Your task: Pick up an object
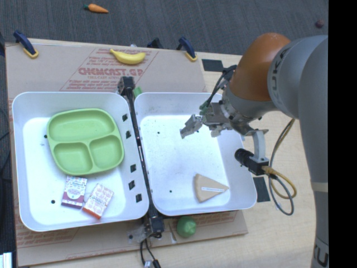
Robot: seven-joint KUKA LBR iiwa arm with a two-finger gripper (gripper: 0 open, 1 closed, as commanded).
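My gripper (192, 125) hangs over the upper middle of the right bin (167, 102), pointing left, with nothing visible between its fingers. A tan cheese-like wedge (208, 188) lies at the near right of that bin, well below the gripper. In the left bin (22, 149) sits a green divided plate (85, 139), with two small snack packets, a dark red one (74, 192) and an orange-red one (98, 200), lying in front of it.
A yellow banana (128, 55) lies on the cardboard behind the bins. A green ball (187, 226) rests at the bench's front edge below the right bin. A carrot (97, 8) lies on the floor far back. Blue clamps (25, 43) hold the board.
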